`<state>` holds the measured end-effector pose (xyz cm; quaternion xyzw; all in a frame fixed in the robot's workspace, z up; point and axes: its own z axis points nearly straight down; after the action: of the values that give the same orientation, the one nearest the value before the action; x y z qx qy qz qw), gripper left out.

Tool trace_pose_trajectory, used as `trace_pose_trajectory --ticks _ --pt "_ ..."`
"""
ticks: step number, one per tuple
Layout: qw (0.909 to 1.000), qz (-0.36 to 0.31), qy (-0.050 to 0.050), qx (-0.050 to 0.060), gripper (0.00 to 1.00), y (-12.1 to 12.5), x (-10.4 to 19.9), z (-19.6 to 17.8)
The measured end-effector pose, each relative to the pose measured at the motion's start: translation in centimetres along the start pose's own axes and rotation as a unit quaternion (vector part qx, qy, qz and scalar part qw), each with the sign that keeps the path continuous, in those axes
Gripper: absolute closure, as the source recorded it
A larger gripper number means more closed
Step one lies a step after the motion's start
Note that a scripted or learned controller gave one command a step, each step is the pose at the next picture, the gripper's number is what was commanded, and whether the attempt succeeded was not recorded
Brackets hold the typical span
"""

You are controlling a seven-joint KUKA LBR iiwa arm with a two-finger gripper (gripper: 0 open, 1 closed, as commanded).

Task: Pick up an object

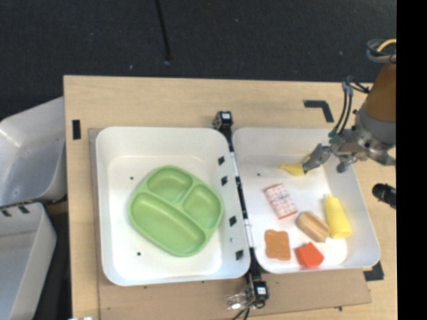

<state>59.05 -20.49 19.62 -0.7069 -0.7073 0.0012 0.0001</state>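
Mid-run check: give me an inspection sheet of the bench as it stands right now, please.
Surface: wooden bench bearing two white bins side by side, left bin and right bin.
Job's things: in the right bin, a small yellow piece, pink patterned card, tan roll, yellow bottle-shaped toy, orange toast-like piece, red block.
Clutter: green divided plate in the left bin.
Grippers: gripper low over the right bin's far side, beside the yellow piece; grasp not discernible.
Cables: cables run along the arm's wrist.
Surroundings: dark floor; white containers left of the bench.
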Motion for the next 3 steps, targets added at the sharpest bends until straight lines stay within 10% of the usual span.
trace_pose_trajectory --ticks 1,2,3 --pt "1.0000 0.001 0.000 0.000 0.00 0.2 0.1 4.2" --pt "1.0000 0.001 -0.001 -0.003 1.00 0.3 -0.1 2.9" --pt "1.0000 -0.001 0.000 -0.004 1.00 0.5 0.8 -2.1"
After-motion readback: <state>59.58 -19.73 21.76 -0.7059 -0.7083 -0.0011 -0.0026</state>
